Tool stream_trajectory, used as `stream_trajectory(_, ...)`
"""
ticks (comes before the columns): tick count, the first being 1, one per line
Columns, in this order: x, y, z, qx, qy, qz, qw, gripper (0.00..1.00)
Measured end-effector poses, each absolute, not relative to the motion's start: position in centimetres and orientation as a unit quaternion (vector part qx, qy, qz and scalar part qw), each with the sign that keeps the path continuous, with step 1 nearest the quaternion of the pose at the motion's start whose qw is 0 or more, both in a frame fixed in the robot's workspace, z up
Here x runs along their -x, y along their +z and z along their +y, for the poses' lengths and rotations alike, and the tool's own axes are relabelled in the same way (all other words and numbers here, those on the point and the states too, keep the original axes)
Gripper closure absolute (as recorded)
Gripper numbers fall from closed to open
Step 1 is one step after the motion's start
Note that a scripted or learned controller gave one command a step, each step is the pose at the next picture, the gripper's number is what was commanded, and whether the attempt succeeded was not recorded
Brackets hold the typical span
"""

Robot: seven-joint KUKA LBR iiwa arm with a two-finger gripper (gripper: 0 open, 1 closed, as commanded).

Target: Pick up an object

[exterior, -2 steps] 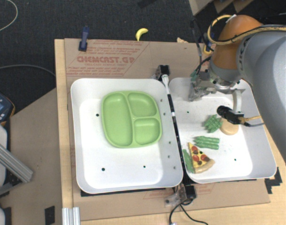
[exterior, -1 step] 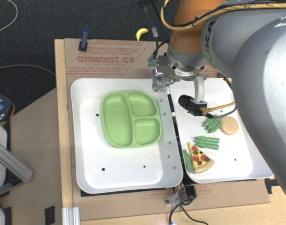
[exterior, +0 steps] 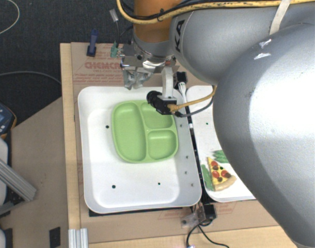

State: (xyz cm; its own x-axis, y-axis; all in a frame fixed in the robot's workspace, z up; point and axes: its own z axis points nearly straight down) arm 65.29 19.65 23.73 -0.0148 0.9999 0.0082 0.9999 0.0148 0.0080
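Observation:
A light green divided plate [exterior: 144, 132] lies flat in the left white bin [exterior: 98, 154], toward its far right side. My gripper [exterior: 135, 79] hangs above the bin's far rim, a little beyond the plate's far left corner and apart from it. Nothing sits between its fingers. In the right bin [exterior: 235, 194], a toy pizza slice [exterior: 220, 173] rests near the front, with a green item [exterior: 220, 156] just behind it; the arm hides the remainder of that bin.
The large grey arm [exterior: 261, 87] covers the right half of the view. A black cable connector [exterior: 158, 102] and yellow cable hang over the plate's far edge. The bins sit on a cardboard sheet [exterior: 75, 76]. Metal brackets lie at the left.

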Motion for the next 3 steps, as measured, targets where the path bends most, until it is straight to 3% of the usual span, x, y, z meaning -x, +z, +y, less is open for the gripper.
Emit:
stream_trajectory(1,-62.8,24.2,22.7,0.706,0.0007,-0.709,0.001,1.00)
stream_trajectory(2,-66.8,21.2,22.4,0.707,-0.0016,-0.707,-0.001,1.00)
stream_trajectory(3,-66.7,9.8,18.8,0.707,-0.0016,-0.707,-0.001,1.00)
